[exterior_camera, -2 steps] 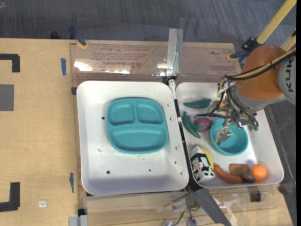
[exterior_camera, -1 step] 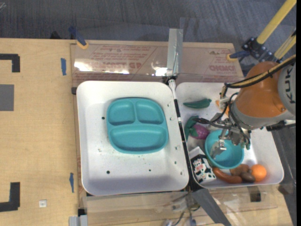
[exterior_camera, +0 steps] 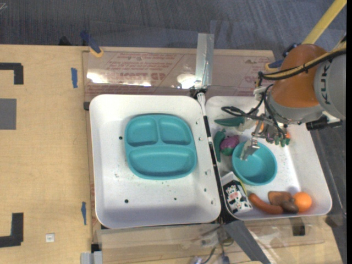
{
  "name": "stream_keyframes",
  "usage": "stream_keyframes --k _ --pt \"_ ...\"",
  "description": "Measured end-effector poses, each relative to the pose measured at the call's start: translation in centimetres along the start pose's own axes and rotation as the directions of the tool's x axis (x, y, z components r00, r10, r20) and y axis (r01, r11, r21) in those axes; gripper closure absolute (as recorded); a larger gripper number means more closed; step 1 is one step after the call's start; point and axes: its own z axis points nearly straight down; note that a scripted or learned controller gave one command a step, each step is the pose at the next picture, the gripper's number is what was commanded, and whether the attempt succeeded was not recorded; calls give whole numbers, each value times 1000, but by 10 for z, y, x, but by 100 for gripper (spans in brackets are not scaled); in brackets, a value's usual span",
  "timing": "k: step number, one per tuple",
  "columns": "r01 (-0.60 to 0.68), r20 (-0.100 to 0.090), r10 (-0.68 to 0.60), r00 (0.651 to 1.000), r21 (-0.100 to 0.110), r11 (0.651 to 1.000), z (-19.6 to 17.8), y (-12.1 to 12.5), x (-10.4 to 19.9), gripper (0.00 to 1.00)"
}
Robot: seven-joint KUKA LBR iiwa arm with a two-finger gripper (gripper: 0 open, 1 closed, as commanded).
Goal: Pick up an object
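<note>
In the right-hand shallow white bin (exterior_camera: 322,194), the grey arm's two-finger gripper (exterior_camera: 251,149) is hanging over the near rim of a round teal plastic bowl (exterior_camera: 257,166), on its upper left side. Its metal tips are looking narrow, with nothing visible between them, though they are too small here to judge the gap with any confidence. No object is being held.

The pickable things are crowding around that bowl: a purple, rounded toy (exterior_camera: 229,142) just beside it on the left, a green leafy piece (exterior_camera: 219,148) against the bin's wall, an orange carrot-shaped toy (exterior_camera: 263,203) and an orange ball (exterior_camera: 303,201) near the front edge with a brown lump (exterior_camera: 281,198) between them, and a black-and-white patterned block (exterior_camera: 235,197) in the front corner. The teal divided tray (exterior_camera: 160,146) is lying alone in the left-hand white bin (exterior_camera: 104,202).

To do this well, the gripper is probably best served by straddling the bowl's rim, one tip inside and one outside, then closing squarely before lifting. If the purple toy is the aim instead, a shift leftward is needed first, since descending here is risking a glancing hit on the rim. Lifting straight up is likely keeping neighbours undisturbed.
</note>
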Motion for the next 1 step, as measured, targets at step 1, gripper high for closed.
stream_keyframes --k 1 --pt "-72 -2 72 997 6 997 -1 -83 47 0"
